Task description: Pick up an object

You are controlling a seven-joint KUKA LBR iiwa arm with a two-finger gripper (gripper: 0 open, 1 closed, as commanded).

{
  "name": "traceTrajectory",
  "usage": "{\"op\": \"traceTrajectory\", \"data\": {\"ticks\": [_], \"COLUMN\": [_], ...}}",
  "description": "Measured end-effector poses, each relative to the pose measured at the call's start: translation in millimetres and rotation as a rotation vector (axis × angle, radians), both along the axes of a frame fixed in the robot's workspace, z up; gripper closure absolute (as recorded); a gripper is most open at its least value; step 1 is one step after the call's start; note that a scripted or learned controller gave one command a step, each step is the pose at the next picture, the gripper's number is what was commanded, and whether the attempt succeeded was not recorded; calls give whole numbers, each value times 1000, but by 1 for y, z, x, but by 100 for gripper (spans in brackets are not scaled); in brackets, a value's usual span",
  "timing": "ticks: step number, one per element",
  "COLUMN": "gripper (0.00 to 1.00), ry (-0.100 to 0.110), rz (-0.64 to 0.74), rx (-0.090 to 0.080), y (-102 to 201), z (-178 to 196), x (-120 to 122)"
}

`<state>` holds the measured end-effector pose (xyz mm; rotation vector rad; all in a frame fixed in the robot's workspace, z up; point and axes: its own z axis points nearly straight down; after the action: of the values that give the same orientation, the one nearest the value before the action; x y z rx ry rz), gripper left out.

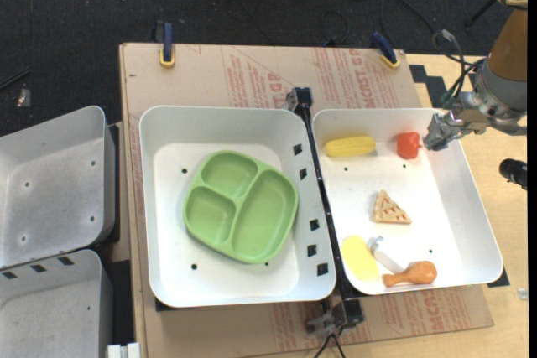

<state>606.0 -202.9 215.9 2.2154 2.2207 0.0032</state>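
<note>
Small red plastic toy pepper (408,145) looks light, rigid; pinch its sides. Gripper (438,134) just beside; grip state unclear.

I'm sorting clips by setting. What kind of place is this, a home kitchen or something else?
Likely a robotics lab, not a kitchen: two white bins clamped on a cardboard-topped bench, toy food like plastic corn, cables across dark carpet.

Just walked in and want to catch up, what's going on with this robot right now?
The arm's gripper sits over the right bin's far right edge, beside a small red toy; nothing shows between its fingers. Toy corn, a waffle wedge and a drumstick lie there too. The left bin holds a green divided plate.
</note>
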Motion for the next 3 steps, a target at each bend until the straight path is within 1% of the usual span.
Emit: {"op": "traceTrajectory", "data": {"ticks": [1,2,3], "gripper": [100,100,100], "ry": [7,7,8], "rz": [4,4,4], "rx": [3,3,3], "y": [52,105,151], "z": [-9,-16,-21], "x": [-10,-18,-31]}}
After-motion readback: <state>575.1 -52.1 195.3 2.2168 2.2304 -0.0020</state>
